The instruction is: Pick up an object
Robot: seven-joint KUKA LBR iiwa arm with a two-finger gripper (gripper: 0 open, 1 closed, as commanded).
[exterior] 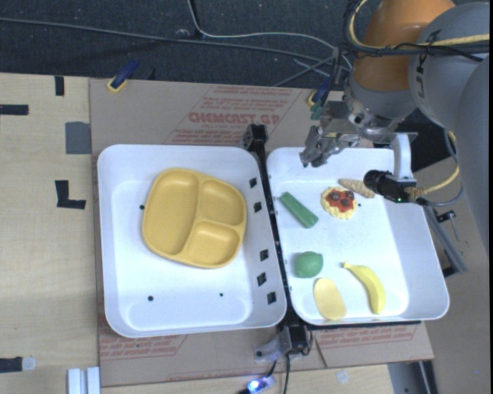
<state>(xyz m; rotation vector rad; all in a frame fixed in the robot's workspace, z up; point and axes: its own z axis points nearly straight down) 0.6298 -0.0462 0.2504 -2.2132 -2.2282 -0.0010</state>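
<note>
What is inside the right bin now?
Right bin: green stick, pizza toy, green lump, yellow oval, banana. The gripper covers its back left corner.

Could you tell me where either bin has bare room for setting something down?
Left bin: the strip in front of the yellow plate. Right bin: the middle, between pizza slice and banana. Crowded: its front corner, with green ball and yellow piece.
</note>
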